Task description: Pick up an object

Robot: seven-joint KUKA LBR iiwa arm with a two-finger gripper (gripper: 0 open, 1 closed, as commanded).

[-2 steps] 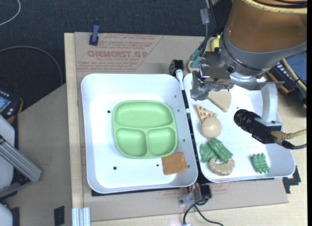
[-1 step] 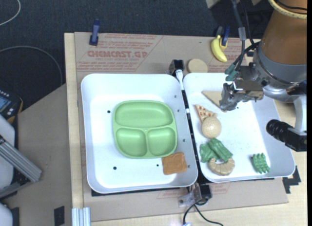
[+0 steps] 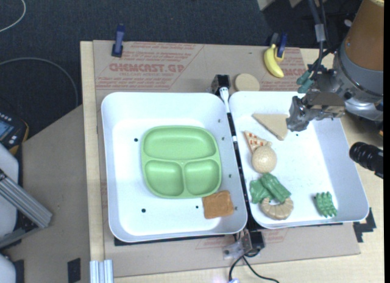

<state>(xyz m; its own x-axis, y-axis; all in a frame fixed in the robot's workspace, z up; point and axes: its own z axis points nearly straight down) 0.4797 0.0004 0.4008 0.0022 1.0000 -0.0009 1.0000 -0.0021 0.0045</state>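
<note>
The tan wedge (image 3: 272, 124), a flat triangular piece that looks like toy bread or cheese, lies near the back of the right bin (image 3: 341, 154), and it is the thing nearest the gripper (image 3: 297, 122), so I take it to be the object the arm is after. The gripper sits low at the wedge's right end, touching it or just beside it; which one cannot be made out from above. Whether the gripper is spread or closed, and whether anything is caught in it, cannot be told here, because the wrist hides the tips. This looks like the reach or grasp step, with no lift yet: the wedge appears to rest flat on the bin floor. The next move calls for a firm pinch on the thin edge, then a straight rise. Further forward in the same bin lie a pizza slice (image 3: 254, 139), a round bun (image 3: 264, 160) and a green vegetable (image 3: 269, 188), while the left bin (image 3: 122, 154) carries a green divided plate (image 3: 180, 160).
</note>
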